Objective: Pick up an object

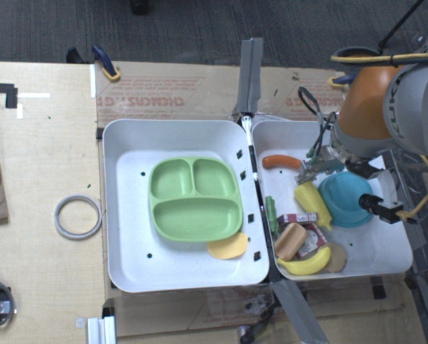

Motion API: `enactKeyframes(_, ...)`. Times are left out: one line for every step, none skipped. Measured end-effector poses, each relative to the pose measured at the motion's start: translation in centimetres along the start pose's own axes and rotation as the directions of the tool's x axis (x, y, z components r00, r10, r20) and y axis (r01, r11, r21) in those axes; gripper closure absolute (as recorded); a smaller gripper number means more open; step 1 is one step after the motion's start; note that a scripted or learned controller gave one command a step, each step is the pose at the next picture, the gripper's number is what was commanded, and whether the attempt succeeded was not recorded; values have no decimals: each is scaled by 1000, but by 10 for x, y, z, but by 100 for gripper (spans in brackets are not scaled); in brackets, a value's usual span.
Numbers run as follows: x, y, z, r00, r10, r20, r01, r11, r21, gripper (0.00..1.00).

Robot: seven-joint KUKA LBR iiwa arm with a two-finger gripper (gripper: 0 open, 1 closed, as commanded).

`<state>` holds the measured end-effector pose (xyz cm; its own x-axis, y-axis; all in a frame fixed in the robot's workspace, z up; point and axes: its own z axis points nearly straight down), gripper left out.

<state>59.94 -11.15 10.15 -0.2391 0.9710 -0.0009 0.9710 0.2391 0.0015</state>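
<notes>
Camera view has the arm (386,106) reaching down into the right bin (386,260), its jaws low over the clutter; whether they are apart or together cannot be told. A yellow piece (312,203) lies just below them, the orange sausage (281,162) beside, the blue bowl (346,198) close by, so any of these looks within reach for a grasp.

Dark carpet floor (199,13), light wooden bench (41,163), possibly cardboard sheet (170,92)
</notes>
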Motion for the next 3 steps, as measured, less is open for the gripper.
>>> enactKeyframes(-2,0,-9,1000,5,0,-5,1000,0,100)
enactKeyframes(-1,0,-9,1000,4,0,-4,1000,0,0)
enactKeyframes(1,-16,10,927,374,0,-374,927,4,0)
